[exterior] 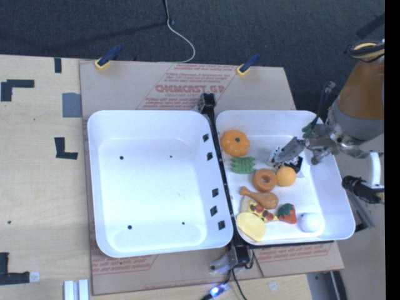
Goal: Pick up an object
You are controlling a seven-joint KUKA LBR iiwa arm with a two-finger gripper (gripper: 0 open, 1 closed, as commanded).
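One orange ball [286, 177] just below pincer [282, 157]

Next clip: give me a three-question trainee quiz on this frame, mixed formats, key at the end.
1. True or false: the toy pumpkin lies in the left bin.
2. Which item lies nearest the gripper? A) white ball B) small orange ball C) yellow slice
3. Fill in: the green toy lies just below the ____.

Key: 1 false, it is in the right bin; 2 B; 3 pumpkin.
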